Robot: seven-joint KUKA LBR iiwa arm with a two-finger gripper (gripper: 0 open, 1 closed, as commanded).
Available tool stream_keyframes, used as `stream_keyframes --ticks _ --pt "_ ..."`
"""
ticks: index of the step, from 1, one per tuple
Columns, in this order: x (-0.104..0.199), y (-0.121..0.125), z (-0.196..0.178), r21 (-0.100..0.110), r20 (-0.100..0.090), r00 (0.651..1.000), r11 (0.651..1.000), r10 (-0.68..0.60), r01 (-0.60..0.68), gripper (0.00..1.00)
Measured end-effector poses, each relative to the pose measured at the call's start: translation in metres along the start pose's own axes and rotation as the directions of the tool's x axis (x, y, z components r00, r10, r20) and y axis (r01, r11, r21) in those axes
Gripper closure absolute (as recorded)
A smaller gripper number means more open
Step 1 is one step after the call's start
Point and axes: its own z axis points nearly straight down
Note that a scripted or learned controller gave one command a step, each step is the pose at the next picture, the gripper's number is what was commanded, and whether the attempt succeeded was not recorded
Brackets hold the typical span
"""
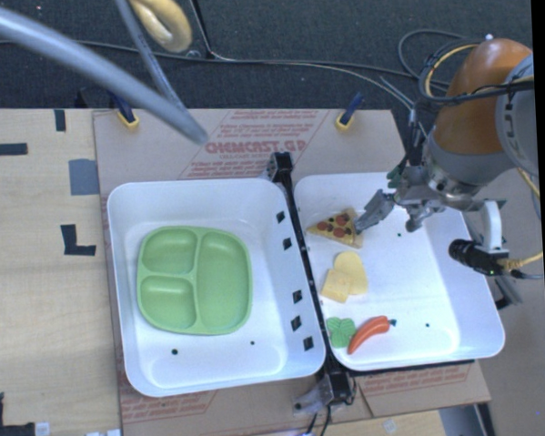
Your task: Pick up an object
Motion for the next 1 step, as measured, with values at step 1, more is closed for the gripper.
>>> stream_keyframes --ticks 1 --pt "0.0004 0.0027 -0.0081 -0.014 0.002 1.000 1.000 -0.003 0.003 0.00"
